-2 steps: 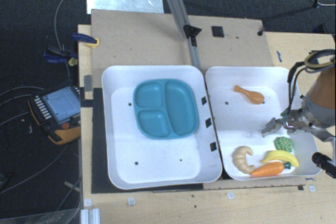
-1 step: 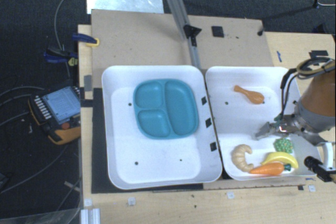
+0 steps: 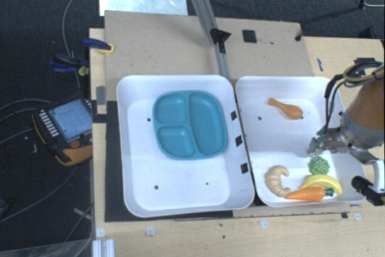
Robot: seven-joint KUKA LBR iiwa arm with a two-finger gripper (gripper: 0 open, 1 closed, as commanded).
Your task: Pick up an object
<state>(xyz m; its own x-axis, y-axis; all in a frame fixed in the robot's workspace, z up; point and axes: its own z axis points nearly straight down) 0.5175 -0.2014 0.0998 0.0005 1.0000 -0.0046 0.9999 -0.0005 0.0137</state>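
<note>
The right bin [image 3: 258, 93] holds a tan chicken drumstick [image 3: 286, 108] near its back. A beige croissant [image 3: 277, 180], an orange carrot [image 3: 307, 194], a yellow banana [image 3: 325, 183] and a green broccoli [image 3: 319, 164] are clustered at its front right. My gripper [image 3: 317, 144] hangs low at the bin's right side, just above and behind the broccoli. The grey and orange arm [image 3: 366, 111] rises behind it. Nothing shows in its grasp.
The left bin [image 3: 138, 177] carries a blue divided plate [image 3: 190, 124]. A metal pole [image 3: 204, 6] slants across the back of the bench. Cables and a small device [image 3: 66, 123] lie on the floor at the left.
</note>
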